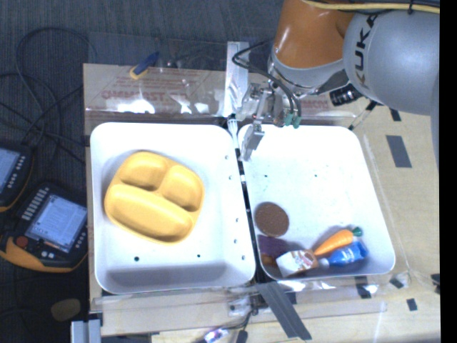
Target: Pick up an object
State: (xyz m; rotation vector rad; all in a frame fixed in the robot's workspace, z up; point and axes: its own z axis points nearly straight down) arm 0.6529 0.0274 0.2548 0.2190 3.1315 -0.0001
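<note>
Claw [250, 138] over bin divider [241, 184], yellow bread [153, 195] left, carrot [334, 241] far

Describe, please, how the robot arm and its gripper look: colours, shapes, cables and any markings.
The arm is a thick, rounded grey body with black KUKA lettering on its shell and a broad orange band above the wrist. Thin dark cables run over its top. The gripper is small and metallic, pale grey, with wires and a little green part beside it.

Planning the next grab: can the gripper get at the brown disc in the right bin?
Probably yes. The brown disc lies flat with bare bin floor above it, and the gripper hangs over the same bin's upper left corner.
</note>
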